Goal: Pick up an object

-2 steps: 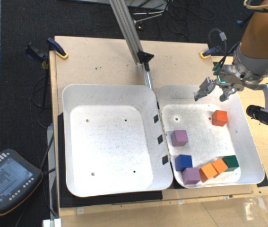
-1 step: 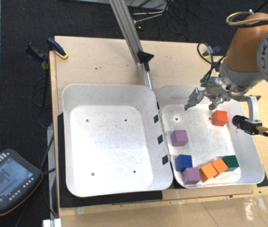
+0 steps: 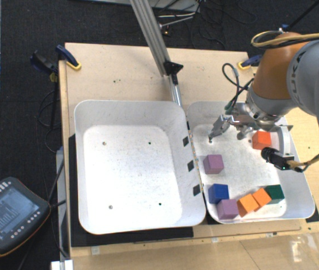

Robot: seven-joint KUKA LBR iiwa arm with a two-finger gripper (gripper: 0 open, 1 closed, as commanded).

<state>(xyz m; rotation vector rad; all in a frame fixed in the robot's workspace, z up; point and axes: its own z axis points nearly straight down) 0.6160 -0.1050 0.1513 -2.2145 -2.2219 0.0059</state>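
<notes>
Gripper (image 3: 218,129) hovers empty, fingers spread, over the right bin (image 3: 302,204).

The purple cube (image 3: 214,163) sits just near of it, apart from the other blocks; probably light, rigid, matte, best pinched across two opposite flat faces.

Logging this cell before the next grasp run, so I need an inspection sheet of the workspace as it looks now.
Surface: wooden bench bearing left bin and right bin.
Job's things: in the right bin, purple cube, blue cube, second purple cube, orange cube, green cube, and an orange block by the wrist.
Clutter: nothing seen.
Grippers: gripper over the right bin, nothing visibly held.
Cables: black wrist cable; loose cables on the floor.
Surroundings: teach pendant, aluminium mast, clamps.
</notes>
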